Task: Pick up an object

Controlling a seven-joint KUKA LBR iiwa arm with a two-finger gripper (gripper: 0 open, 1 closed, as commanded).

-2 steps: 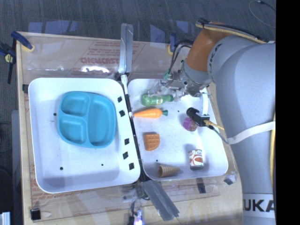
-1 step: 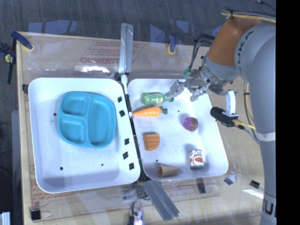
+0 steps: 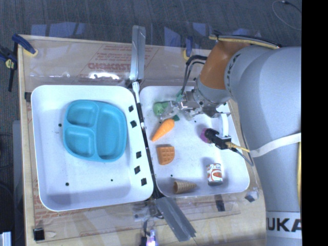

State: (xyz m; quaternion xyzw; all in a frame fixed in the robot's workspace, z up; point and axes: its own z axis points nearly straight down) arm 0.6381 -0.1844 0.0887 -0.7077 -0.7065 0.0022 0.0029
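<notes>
Risk: gripper [image 3: 180,106] crowds green toy [image 3: 163,107] and carrot [image 3: 163,129] at 9 o'clock; finger state cannot be told; either may slip.

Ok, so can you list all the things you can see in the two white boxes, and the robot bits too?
Bins: two, white, side by side on the bench.
Plate: one, blue, with compartments, in the left bin.
Carrot: one, orange with a green top, upper part of the right bin.
Green toy: one, green, above the carrot, next to the gripper; too blurry to name.
Waffle: one, orange-brown, middle of the right bin.
Cone: one, tan, lying at the bottom of the right bin.
Can: one, red and white, lower right of the right bin.
Purple thing: one, purple, right side of the right bin.
Arm: one, grey with an orange band, from the right.
Gripper: one, over the top of the right bin.
</notes>
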